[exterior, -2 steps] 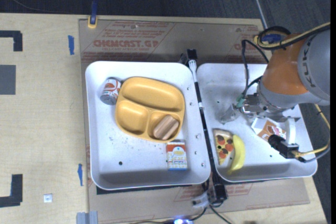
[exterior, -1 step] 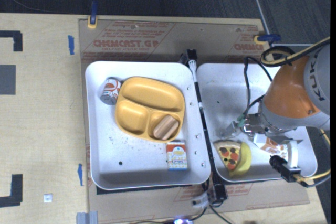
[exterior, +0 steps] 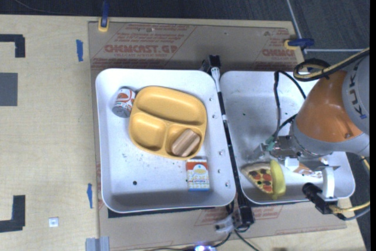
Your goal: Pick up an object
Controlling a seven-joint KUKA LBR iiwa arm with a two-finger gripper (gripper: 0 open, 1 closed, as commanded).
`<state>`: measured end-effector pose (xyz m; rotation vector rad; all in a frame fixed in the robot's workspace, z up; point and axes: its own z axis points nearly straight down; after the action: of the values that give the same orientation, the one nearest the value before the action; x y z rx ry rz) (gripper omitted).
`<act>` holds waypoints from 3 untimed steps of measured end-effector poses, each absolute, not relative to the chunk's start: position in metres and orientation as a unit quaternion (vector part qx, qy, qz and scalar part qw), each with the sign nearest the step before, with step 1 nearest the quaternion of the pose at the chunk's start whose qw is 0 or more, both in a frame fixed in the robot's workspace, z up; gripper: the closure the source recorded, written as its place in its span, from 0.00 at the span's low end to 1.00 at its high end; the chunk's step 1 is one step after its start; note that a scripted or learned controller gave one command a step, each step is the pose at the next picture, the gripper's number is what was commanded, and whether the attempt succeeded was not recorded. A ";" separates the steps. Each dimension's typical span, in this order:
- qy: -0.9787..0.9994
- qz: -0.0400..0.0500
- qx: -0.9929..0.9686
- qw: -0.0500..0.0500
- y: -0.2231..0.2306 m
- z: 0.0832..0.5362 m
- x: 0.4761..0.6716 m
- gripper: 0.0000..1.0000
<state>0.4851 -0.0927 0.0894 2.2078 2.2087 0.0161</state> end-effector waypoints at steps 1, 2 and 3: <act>0.705 0.005 0.709 0.016 -0.097 0.101 0.487 1.00; 0.708 0.001 0.707 0.000 -0.026 0.185 0.480 1.00; 0.707 0.001 0.707 0.000 -0.026 0.185 0.480 0.00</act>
<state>0.4801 -0.0264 0.1847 2.2204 2.2217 0.0018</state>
